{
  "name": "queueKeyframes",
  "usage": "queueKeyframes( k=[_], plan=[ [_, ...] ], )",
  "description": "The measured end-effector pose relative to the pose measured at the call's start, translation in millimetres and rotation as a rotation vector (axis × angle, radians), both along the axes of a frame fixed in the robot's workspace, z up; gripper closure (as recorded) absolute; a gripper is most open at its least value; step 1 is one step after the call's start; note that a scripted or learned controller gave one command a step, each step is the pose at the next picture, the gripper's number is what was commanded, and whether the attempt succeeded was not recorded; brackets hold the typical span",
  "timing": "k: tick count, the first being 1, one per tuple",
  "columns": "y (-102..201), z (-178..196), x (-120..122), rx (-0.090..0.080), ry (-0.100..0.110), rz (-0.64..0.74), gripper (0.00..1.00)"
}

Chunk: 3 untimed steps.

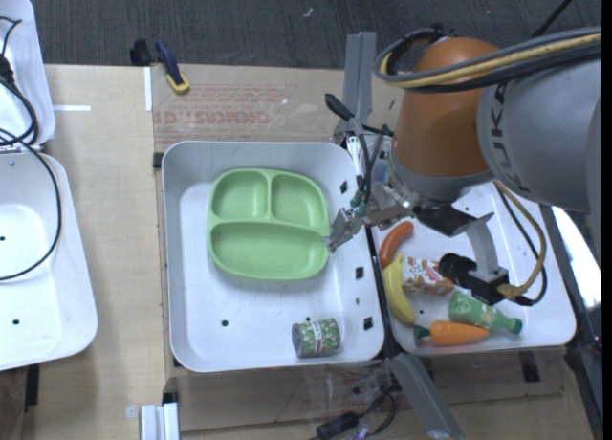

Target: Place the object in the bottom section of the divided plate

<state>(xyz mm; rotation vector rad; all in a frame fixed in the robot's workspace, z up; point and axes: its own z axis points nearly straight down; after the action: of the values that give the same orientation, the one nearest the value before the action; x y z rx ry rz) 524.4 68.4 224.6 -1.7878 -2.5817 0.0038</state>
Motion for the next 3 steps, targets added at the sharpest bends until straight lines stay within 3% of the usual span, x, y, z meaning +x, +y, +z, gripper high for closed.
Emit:
queueKeyframes(
  k=[1,2,3],
  plan=[
    [-0.9,8.3,0.9,-0.001,0.001,0.001,1.0],
    [-7.2,65.3,21.4,-0.002,-0.001,-0.106,1.0],
    [-16.3,107.4,-5.9,-0.002,-0.001,-0.16,1.0]
  ],
)
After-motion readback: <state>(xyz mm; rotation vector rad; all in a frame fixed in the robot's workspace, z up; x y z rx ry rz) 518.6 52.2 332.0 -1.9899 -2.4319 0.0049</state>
